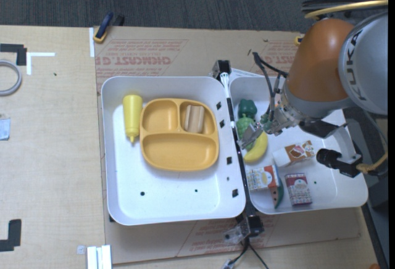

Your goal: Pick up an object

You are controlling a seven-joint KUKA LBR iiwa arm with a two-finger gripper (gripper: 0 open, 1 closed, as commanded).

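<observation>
Two bins sit before you, gripper [258, 130] low in the right bin [345, 200].
Your fingers' state cannot be told; they hover at the banana [259, 149], just below the green toy [246, 115].

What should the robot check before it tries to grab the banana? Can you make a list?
1. Pincer over the right bin: ok.
2. Pincer close to the banana: ok, right above it.
3. Banana already held: cannot tell.
4. Room around the banana: not ok, the green toy crowds it.
5. Snack boxes away from the pincer: ok.
6. Yellow tray and mustard bottle out of the way: ok, in the left bin.
</observation>
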